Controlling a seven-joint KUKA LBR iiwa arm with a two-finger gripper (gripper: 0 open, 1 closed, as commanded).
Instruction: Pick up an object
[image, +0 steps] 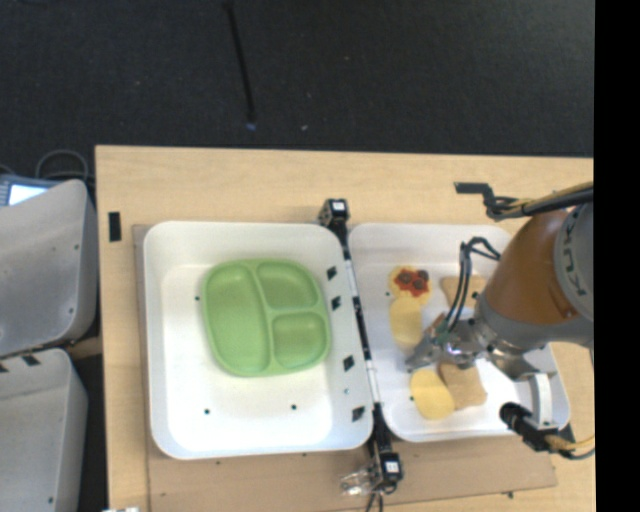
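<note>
Right bin (385, 415): the gripper (432, 352) hovers above pale yellow food pieces (433, 396) (its opening cannot be told). You should centre it over one piece, clear of the tan slice (466, 386), before descending.

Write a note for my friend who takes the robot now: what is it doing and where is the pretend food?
Gripper: low in the right bin, among the food; whether it grips anything can't be seen.
Food, all in the right bin: pizza slice, pale yellow piece, yellow chunk, tan piece.
Left bin: green divided plate.
Done: nothing lifted yet.
Left: grasp one item and raise it.
</note>
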